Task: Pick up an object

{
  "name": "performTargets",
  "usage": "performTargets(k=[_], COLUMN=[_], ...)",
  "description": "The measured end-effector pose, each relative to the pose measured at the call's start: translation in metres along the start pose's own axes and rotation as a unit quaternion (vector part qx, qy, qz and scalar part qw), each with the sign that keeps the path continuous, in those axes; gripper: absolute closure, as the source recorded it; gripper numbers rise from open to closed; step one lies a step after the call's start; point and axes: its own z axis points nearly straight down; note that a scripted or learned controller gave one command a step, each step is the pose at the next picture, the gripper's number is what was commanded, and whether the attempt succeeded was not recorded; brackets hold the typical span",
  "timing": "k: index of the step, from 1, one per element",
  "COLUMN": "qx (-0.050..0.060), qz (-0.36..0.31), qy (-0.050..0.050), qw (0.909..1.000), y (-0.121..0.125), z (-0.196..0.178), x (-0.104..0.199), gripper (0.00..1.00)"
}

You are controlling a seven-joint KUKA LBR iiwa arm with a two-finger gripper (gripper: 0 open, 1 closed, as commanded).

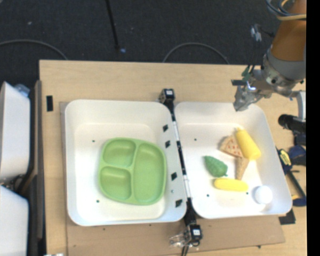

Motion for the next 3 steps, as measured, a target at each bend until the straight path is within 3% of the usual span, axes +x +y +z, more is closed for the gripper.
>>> performTargets(k=[1, 3], qx=[0.0, 0.001], qz=[0.0, -0.001], qy=[0.0, 0.001], qw=[1.0, 1.0], y=[-0.014, -0.071], z=[0.009, 0.016], x=[0.04, 0.149], gripper=[1.0, 1.0])
